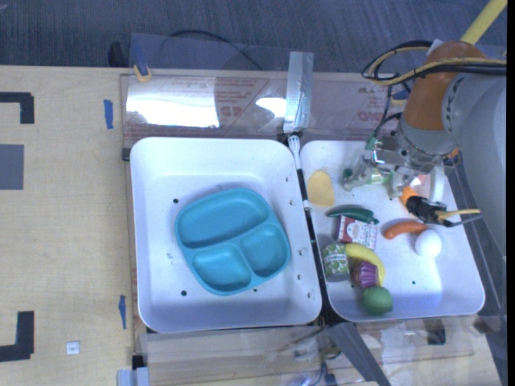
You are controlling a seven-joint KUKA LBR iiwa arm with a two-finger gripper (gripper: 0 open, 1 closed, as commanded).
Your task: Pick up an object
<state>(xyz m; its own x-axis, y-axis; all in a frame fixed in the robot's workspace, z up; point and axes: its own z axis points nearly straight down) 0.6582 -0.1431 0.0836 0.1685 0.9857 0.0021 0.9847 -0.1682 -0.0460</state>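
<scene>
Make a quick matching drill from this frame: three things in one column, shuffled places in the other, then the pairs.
Things:
1. blue divided plate
2. lime
3. white egg

Places:
A. right bin, near front edge
B. left bin, middle
C. right bin, right side, just below the orange carrot

Pairs: 1-B, 2-A, 3-C

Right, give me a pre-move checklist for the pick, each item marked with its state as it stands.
1. End effector over the right bin: ok.
2. Pickable items in that bin, such as the white egg and green lime: ok.
3. Finger opening: cannot tell.
4. Object held: cannot tell.
5. Target isolated: egg ok; banana crowded by neighbours, not ok.
6. Blue divided tray in the left bin, away from the arm: ok.
</scene>
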